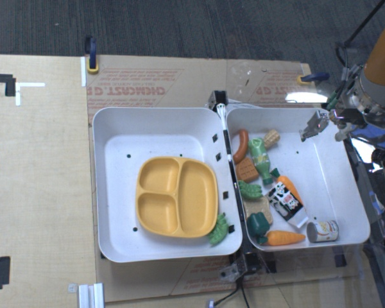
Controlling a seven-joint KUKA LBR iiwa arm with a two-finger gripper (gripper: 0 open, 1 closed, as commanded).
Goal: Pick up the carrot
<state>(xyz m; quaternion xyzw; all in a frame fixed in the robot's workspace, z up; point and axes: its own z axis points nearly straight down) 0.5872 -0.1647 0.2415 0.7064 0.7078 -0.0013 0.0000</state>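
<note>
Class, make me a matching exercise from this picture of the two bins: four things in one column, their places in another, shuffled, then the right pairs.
Things:
1. carrot
2. yellow tray
3. sausage
4. can

Places:
A. middle of the left bin
B. right bin, top left
C. right bin, bottom right corner
D. right bin, bottom edge, left of the can

Pairs: 1-D, 2-A, 3-B, 4-C

An orange carrot (285,238), a yellow tray (177,197), white bins (109,191), and a black-and-white cow-patterned carton (286,201).
</note>
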